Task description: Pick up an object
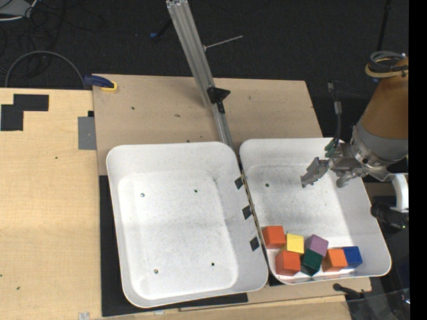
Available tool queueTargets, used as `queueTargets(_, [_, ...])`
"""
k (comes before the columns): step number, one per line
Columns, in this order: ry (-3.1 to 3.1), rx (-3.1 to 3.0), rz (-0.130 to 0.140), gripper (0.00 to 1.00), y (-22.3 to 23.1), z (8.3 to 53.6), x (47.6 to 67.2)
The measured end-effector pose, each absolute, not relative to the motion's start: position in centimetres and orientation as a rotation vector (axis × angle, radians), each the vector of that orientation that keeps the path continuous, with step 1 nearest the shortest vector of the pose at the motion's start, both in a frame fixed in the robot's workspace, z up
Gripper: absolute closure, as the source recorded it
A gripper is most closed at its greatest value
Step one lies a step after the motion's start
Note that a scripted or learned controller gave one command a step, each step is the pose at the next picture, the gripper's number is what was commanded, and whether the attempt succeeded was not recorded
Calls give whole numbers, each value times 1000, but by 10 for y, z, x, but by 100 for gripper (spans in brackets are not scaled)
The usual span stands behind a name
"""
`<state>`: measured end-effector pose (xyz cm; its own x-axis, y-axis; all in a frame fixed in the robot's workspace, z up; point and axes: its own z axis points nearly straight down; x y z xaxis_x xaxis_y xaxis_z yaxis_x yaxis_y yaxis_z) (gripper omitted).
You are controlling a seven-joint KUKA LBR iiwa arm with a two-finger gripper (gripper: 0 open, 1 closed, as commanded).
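Note:
Several coloured blocks lie bunched at the near edge of the right bin [293,179]: an orange block [273,235], a yellow one [295,243], a purple one [317,245], a red one [287,262], a dark green one [310,263], another orange one [337,258] and a blue one [353,255]. My gripper [327,173] hangs over the far right part of that bin, well behind the blocks. Its fingers [311,173] are spread apart with nothing between them.
The left bin [173,219] sits beside the right one, with black clips along the shared rim. A slanted aluminium rail [197,59] rises behind the bins. The wooden bench extends to the left and back.

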<state>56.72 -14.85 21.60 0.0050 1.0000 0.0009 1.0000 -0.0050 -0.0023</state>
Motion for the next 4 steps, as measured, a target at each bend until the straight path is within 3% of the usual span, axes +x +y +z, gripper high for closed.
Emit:
queueTargets(1, [-2213,-2217,9,0,-152,116,566])
queueTargets(2, [-2225,-2224,0,0,-99,92,556])
queueTargets(3, [-2227,-2218,-7,0,-55,195,551])
queueTargets(4, [-2228,-2220,-6,0,-23,234,610])
